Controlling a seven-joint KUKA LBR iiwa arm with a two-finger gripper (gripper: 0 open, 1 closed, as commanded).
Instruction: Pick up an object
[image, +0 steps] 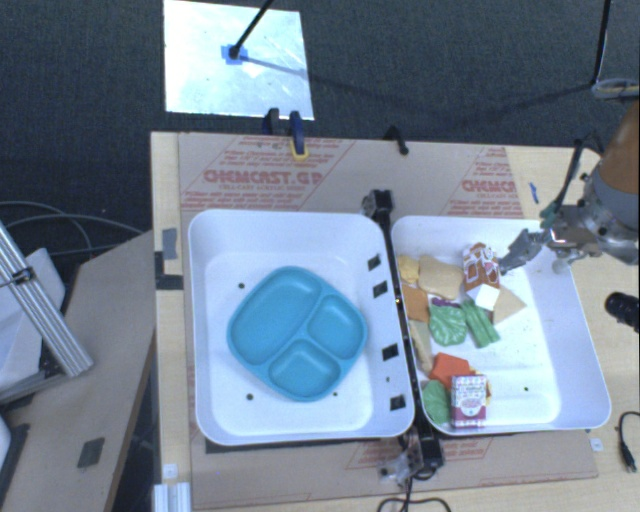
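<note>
Camera view: metal two-finger gripper (520, 250), finger spread can't tell, nothing visibly held, hangs just right of crowded small brown-white box (480, 266); descent could clip neighbouring white cube (487, 297).

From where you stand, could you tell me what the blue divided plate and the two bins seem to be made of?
Blue divided plate: likely moulded plastic, matte, uniform colour, rounded compartments. Left bin and right bin: probably thin formed plastic, smooth white, slightly glossy, with rounded corners.

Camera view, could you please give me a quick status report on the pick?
Gripper over the right bin, beside the toy pile. Nothing seen held. Blue tray alone in the left bin. Nothing in the way.
</note>
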